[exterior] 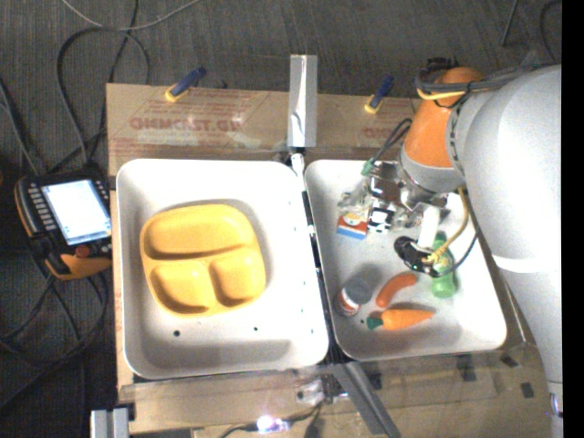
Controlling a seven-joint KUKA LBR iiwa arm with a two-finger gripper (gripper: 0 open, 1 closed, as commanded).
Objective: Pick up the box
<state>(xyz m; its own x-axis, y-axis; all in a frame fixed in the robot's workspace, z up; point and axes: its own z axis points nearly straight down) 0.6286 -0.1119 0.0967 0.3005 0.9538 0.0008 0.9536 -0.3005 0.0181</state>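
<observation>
The gripper (379, 201) hangs low in the right bin (474, 331), and whether the jaws are released or clenched I cannot tell (too cluttered). The box (353, 225) lies just left of them, possibly touching. Toward the near rim from the jaws: a can (351, 297), two carrots (401, 318). The yellow tray (205, 255) sits well left, in the other bin (155, 354).

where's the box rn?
The box lies in the right bin, upper-left part near the divider, just left of the claw and above the small can.
</observation>
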